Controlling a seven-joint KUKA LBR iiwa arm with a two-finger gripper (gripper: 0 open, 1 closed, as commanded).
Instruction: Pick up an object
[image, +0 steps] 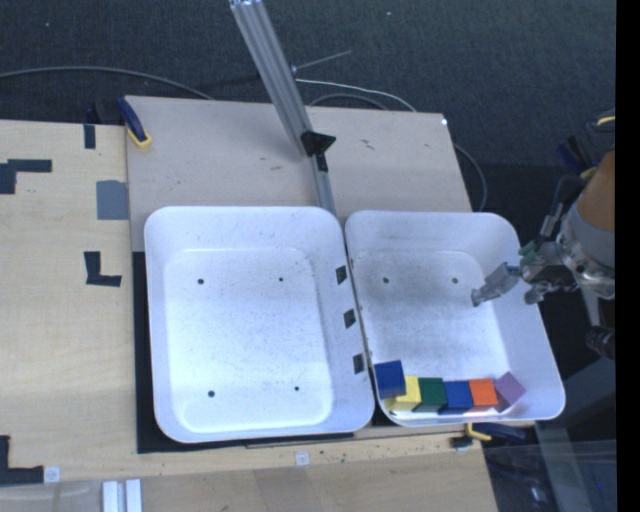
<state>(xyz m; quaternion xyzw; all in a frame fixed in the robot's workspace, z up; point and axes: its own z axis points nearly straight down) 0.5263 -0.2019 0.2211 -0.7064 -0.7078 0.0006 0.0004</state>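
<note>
Blocks huddle along the near wall of the right bin (520, 300): a blue block (389, 377) stacked at the left end, then yellow (407, 397), green (431, 391), blue, orange (483, 392) and purple (509, 386). Up and right of that row hangs the pincer (515, 280) (empty, whether spread I cannot tell), beside the bin's right wall. Approach seems the step in hand; next it must drop toward the row.

Two smooth white plastic bins (250, 225), dark-speckled, sit on a matt pale wooden bench (60, 330)
</note>
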